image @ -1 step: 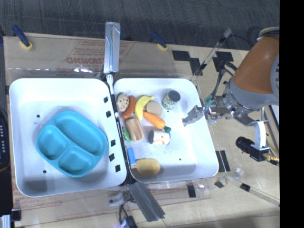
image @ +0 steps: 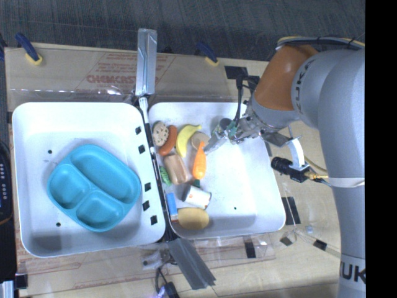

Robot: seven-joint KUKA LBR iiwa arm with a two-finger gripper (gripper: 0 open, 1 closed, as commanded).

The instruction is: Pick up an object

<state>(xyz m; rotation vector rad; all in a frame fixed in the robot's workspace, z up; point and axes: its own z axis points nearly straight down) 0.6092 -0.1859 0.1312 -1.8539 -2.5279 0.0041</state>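
The grey arm [image: 322, 104] reaches in from the right over the right bin [image: 248, 197], gripper [image: 217, 140] low beside the toy food pile. Whether the claw is open or shut, I cannot tell. Crowding is the danger: banana [image: 184, 136], carrot [image: 199, 161] and a tan piece [image: 198, 141] lie touching, so it could nudge them away. The blue plate [image: 93, 185] sits in the left bin [image: 31, 166].

The bench [image: 74, 67] has a light wood-coloured top. Two shallow white bins rest directly on it, side by side and touching along a central divider. The left bin [image: 31, 166] occupies the left portion; the right bin [image: 248, 191] sits beside it. Two blue clamps [image: 29, 48] sit at the far edge. Black tape marks [image: 290, 211] lie on the surface near the right bin.
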